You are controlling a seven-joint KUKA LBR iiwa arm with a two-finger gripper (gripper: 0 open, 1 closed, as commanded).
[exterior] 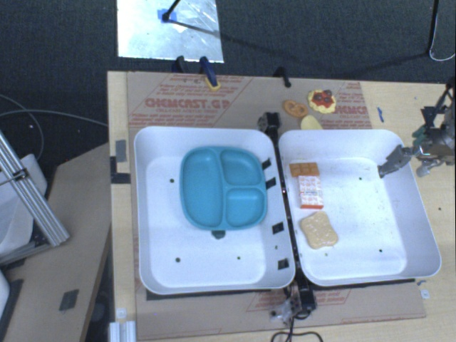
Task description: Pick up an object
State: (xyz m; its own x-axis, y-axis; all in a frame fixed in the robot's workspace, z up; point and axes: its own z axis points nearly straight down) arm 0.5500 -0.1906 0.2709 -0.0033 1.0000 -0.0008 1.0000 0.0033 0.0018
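Fingers: we can't tell if they're spread or closed — the gripper [394,162] pokes in at the right bin's [399,262] upper right rim, nothing visible in it. Pickable items sit well apart from it, in a column down that bin's left side: brown cracker [304,169], red-and-white packet [310,192] just below, tan toast-shaped piece [318,230] lowest. We see a blue divided tray [223,189] in the left bin [164,262], and three small toy foods [311,107] on the cardboard above.
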